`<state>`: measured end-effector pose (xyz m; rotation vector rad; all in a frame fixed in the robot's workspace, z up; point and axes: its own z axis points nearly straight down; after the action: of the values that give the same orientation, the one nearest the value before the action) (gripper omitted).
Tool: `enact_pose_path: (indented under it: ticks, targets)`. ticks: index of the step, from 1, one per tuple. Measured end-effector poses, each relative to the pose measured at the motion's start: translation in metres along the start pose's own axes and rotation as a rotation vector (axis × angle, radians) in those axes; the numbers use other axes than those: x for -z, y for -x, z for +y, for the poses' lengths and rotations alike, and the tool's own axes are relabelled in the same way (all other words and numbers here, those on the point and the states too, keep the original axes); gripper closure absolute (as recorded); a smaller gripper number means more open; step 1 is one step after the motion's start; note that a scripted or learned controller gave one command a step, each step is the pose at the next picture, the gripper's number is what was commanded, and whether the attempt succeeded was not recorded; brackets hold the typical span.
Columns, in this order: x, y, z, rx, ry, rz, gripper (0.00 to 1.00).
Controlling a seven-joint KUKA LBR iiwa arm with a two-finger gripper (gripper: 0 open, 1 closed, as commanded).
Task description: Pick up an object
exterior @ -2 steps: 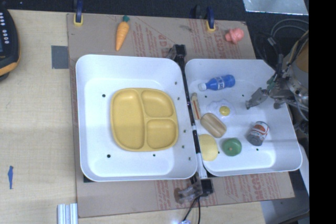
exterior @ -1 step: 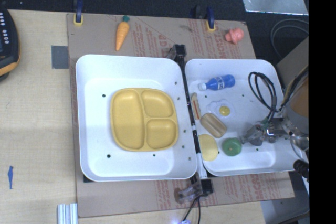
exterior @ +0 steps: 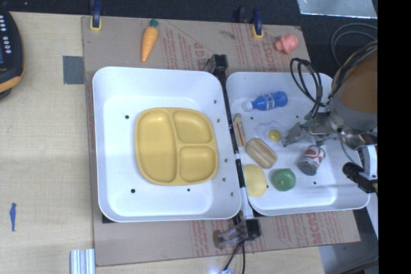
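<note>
The gripper [exterior: 297, 135] hung low over the right bin [exterior: 321, 202], and whether it was open or closed could not be told. The little can [exterior: 311, 159] lay just below and to the right of it, tilted. The small yellow ball [exterior: 275, 135] sat just to its left. Farther up lay the blue bottle [exterior: 268, 101], long side pointing left to right.

Yellow tray [exterior: 176, 145] in left bin [exterior: 109, 138]; toys crowd right bin [exterior: 334, 202]
</note>
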<state>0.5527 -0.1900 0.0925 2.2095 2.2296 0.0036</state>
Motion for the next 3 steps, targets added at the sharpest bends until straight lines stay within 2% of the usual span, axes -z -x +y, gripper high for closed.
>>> enact_pose_path:
  ticks: [1, 2, 3]
  targets:
    - [-0.001, 0.022, -0.055, -0.009, -0.011, 0.001, 0.0]
    - [0.0, -0.019, 0.027, 0.001, 0.001, 0.0, 0.0]
    - [0.001, -0.067, 0.097, -0.001, 0.003, -0.006, 0.0]
